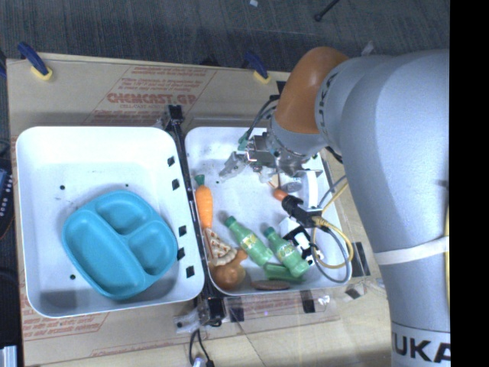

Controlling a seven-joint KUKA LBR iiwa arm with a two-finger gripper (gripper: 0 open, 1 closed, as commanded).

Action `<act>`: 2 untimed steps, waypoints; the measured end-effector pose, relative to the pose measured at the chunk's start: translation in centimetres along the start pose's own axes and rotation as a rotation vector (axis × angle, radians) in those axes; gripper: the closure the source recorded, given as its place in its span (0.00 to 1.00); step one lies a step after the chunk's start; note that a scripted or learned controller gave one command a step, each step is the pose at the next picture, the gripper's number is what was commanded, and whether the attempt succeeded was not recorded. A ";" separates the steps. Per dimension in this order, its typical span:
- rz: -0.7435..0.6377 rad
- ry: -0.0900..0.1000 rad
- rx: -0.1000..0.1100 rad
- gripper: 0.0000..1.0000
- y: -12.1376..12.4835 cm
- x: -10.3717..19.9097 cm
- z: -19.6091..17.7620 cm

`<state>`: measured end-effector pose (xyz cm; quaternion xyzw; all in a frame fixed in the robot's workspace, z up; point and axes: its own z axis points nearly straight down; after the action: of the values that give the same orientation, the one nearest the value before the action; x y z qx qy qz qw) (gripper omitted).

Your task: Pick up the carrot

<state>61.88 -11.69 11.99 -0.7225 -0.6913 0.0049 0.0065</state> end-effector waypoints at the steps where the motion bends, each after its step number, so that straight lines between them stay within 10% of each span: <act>1: 0.114 -0.001 -0.003 0.00 0.3 2.6 2.9; 2: 0.107 0.001 0.001 1.00 0.3 2.7 1.8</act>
<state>62.29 -9.03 10.23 -0.7583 -0.6518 0.0052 0.0067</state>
